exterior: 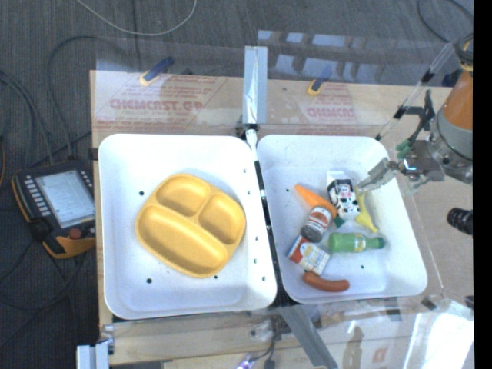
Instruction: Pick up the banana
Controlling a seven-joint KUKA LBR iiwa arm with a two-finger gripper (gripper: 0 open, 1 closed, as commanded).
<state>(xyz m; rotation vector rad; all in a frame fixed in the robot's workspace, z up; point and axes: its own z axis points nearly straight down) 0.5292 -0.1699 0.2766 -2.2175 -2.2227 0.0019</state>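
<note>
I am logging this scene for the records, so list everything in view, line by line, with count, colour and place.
shallow plastic bins: two, white, side by side on the bench.
three-compartment plastic tray: one, yellow, in the left bin.
toy banana: one, yellow, right bin, partly under the carton.
small printed carton: one, white and black, right bin.
toy carrot: one, orange, right bin.
small can: one, brown, right bin.
plastic bottle: one, green, right bin.
flat snack box: one, red and white, right bin.
toy sausage: one, red, right bin's near edge.
teach pendant: one, black and orange, floor at left.
arm: one, grey and orange, its hand above the right bin.
</note>
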